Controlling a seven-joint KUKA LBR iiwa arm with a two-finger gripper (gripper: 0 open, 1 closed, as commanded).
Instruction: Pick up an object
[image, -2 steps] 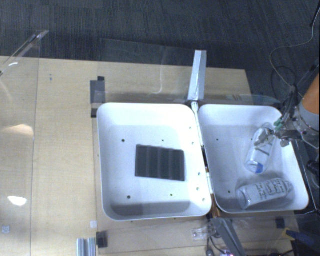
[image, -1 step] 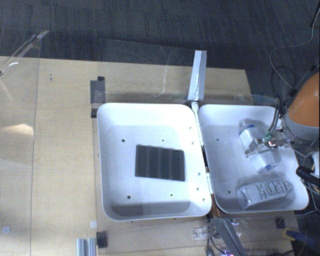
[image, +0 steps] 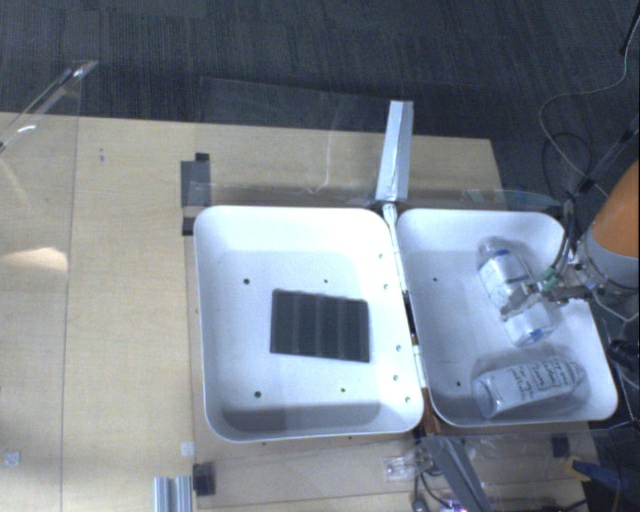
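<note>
Reaching in from three o'clock, the gripper (image: 533, 291) is seen low in the right bin (image: 440, 250), at a clear plastic bottle (image: 508, 290); the grasp step seems in hand; closing and lifting would follow; finger spread cannot be told; a second bottle (image: 530, 384) lies at six o'clock; the left bin (image: 230, 250) holds a dark ridged pad (image: 320, 325).

One fixed camera above the bench (image: 100, 300), looking down aslant on both bins (image: 300, 225)

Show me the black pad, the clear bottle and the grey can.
black pad (image: 320, 325), camera view, its middle.
clear bottle (image: 503, 274), camera view, its upper body.
grey can (image: 530, 384), camera view, its side.
</note>
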